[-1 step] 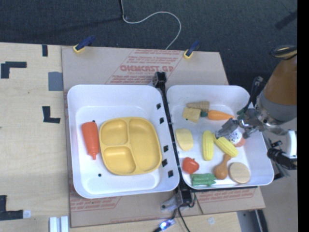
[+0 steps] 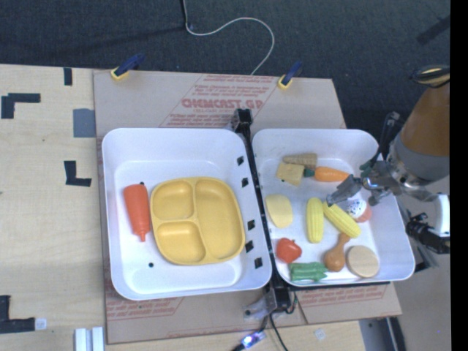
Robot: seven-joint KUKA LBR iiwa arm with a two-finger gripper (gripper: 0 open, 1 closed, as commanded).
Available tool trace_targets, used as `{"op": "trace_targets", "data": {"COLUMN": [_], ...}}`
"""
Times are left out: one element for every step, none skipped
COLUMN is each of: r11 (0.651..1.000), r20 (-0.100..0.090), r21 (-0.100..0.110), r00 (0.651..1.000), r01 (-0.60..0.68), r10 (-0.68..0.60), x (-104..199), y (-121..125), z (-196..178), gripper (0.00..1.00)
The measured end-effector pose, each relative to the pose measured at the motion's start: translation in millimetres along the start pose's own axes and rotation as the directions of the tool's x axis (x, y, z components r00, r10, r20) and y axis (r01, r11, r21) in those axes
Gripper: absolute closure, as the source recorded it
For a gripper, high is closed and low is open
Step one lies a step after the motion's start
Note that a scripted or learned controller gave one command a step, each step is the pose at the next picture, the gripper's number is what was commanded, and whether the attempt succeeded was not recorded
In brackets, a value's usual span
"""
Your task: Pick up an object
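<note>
My gripper (image 2: 356, 186) hangs low over the right bin (image 2: 398, 258), near its right wall, and looks open with nothing between its fingers. One grey finger (image 2: 342, 194) points down-left toward a yellow corn cob (image 2: 341, 220). A small white, red and blue object (image 2: 357, 209) lies just below the gripper. An orange carrot (image 2: 330, 173) lies just to the gripper's upper left. Further left in this bin are a second corn cob (image 2: 315, 219), a pale yellow oval piece (image 2: 278, 210) and a yellow block (image 2: 290, 172).
The right bin's front holds a red piece (image 2: 288, 250), a green piece (image 2: 308, 271), a brown piece (image 2: 336, 254) and a round tan bun (image 2: 362, 261). The left bin (image 2: 117, 269) holds a yellow divided plate (image 2: 196, 219) and an orange-red sausage shape (image 2: 136, 210).
</note>
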State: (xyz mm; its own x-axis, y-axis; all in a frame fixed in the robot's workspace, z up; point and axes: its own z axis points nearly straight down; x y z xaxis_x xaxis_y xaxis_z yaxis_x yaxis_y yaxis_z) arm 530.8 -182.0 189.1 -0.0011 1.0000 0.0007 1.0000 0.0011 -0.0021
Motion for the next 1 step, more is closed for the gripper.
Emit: {"op": "trace_targets", "data": {"r11": [1.000], "r20": [0.000], "r21": [0.004], "r00": [1.000], "r01": [0.000], "r10": [0.000], "x": [4.1], "y": [-4.6], "z": [44.7], "gripper": [0.00]}}
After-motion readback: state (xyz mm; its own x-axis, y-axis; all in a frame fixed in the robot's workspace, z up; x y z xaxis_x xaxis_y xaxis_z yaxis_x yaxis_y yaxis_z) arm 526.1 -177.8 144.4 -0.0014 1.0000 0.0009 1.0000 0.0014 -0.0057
